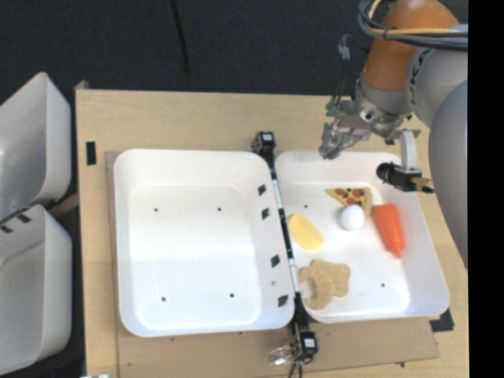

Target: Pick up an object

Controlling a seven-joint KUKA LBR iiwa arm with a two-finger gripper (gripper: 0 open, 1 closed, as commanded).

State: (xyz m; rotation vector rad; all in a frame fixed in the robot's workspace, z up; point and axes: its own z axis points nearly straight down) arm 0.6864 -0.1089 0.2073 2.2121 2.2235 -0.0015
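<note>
In the right bin [425,290], nearest at 6 o'clock, lies a tan cookie [327,281]. Beyond it a yellow lemon [305,232] sits by the divider at 9 o'clock. A white ball [352,218] touches a pizza slice [350,196] near the centre, with a carrot [389,228] at 3 o'clock. Farthest, the gripper [334,146] hangs over the bin's 12 o'clock rim, holding nothing; I cannot tell how far its jaws are parted.
</note>
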